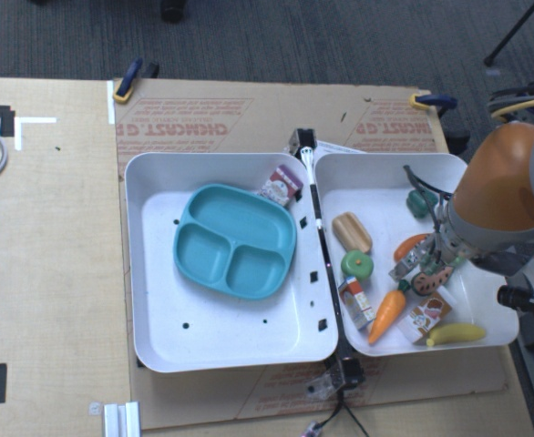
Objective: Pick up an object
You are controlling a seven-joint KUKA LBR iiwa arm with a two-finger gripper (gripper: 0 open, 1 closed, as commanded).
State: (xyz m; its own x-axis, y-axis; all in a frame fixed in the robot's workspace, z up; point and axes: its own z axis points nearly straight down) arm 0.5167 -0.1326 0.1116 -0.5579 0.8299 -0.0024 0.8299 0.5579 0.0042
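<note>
Gripper [424,271] sits low in the right bin [376,173], among a carrot [386,313], a banana [456,334] and a green apple [357,264]. Jaw state cannot be told. Left bin [158,335] holds a blue tray [236,241].

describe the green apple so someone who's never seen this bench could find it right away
Start at the right bin, the one the arm reaches into, and look near its left wall by the divider. The green apple sits there just below the tan bread loaf and above the orange carrot. It is the only small, round, bright green thing among them.
</note>
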